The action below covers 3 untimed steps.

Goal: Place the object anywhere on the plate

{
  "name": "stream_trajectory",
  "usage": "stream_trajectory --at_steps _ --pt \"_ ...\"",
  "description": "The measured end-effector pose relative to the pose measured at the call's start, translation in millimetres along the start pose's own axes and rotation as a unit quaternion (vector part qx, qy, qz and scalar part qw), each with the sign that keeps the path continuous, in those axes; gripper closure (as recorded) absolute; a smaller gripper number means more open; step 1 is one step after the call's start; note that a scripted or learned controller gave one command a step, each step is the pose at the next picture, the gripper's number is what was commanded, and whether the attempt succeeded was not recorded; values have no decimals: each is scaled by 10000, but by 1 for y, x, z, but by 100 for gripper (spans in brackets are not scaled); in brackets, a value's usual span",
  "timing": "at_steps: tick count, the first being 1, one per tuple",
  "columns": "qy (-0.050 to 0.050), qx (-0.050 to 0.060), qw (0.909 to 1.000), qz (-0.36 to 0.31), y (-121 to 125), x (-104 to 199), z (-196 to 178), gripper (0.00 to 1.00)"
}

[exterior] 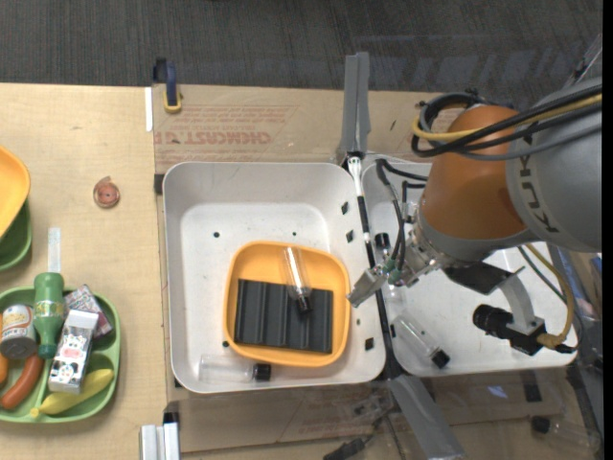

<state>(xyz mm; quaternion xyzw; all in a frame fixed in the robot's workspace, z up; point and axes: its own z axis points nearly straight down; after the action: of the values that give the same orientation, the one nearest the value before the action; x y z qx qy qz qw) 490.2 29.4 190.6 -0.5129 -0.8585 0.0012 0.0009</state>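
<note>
The hand (369, 286) state cannot be told; the plate (287, 305), just beside it, should be approached low and centred before release.

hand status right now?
Hand: cannot be told; it sits over the divider between the bins, beside the plate.

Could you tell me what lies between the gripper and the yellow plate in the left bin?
In the camera view, a strip of bare white floor of the left bin and its right rim separate the gripper from the yellow plate.
</note>
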Motion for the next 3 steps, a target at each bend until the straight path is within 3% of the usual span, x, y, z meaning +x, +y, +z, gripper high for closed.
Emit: stream_trajectory --at_steps 1,2,3 --pt "0 0 10000 0 0 0 0 0" --pt "-4 -4 9996 276 18 -5 0 0" --pt "-8 -5 9997 261 11 -63 0 0"
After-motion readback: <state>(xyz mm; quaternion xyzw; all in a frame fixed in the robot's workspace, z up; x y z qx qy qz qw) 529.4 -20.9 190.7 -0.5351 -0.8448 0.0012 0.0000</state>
